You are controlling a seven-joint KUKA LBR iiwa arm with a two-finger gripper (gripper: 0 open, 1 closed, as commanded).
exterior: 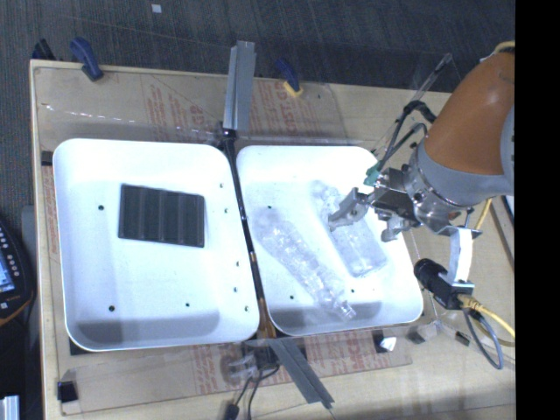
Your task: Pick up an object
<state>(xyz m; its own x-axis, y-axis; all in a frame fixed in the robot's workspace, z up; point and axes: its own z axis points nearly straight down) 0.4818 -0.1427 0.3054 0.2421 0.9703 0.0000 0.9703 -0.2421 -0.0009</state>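
Observation:
Two clear plastic bottles lie in the right bin (394, 309). The longer bottle (297, 256) runs diagonally from the bin's middle to its front. The shorter bottle (359, 250) lies nearer the right wall. My gripper (368, 217) hangs over the shorter bottle's upper half, reaching in from the right. It is open, with one finger on each side of that bottle, and I cannot tell whether the fingers touch it. A dark ribbed rectangular block (162, 215) lies flat in the left bin (79, 313).
A grey divider bar (238, 86) stands between the bins at the back. Blue clamps (86, 58) hold the bench's far edge. Cables and a black connector (436, 283) hang off the arm just right of the right bin.

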